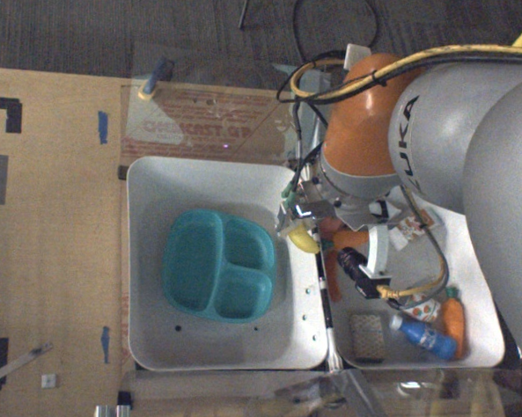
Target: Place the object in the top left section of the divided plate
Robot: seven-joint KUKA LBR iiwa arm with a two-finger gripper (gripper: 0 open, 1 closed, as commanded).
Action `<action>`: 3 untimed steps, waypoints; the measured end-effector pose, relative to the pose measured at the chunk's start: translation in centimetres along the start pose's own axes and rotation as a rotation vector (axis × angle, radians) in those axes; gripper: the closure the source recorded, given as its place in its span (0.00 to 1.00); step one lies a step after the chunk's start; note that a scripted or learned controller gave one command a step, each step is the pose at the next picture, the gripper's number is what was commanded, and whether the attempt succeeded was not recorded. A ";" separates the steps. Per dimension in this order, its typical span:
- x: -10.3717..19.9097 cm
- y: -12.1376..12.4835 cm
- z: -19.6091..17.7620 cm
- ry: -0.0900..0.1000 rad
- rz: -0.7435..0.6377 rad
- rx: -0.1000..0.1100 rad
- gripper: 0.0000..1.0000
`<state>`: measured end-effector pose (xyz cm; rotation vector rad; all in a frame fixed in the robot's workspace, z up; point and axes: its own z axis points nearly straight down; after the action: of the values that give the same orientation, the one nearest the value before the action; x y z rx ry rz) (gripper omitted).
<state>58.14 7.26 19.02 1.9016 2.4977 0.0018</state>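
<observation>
We see the claw [297,225] above the rim between the bins, a small yellow object [305,241] just under it, grip unclear, right of the teal plate [220,265]; it looks light, smooth, rounded, likely slippery, best pinched across its middle.

Divided plate [219,266] in left bin [144,240] (centred)

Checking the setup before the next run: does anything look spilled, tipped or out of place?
Nothing looks spilled or damaged. The teal divided plate sits flat in the left bin. A yellow object sits under the gripper, at the divide between the bins, not on the plate.
</observation>
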 end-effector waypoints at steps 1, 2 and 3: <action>1.1 -3.4 0.6 0.002 0.299 0.008 1.00; 3.6 0.9 5.2 0.000 0.217 0.002 1.00; 3.6 0.9 5.1 0.000 0.216 0.002 0.00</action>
<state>58.04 10.95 13.87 2.1610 2.2787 -0.0001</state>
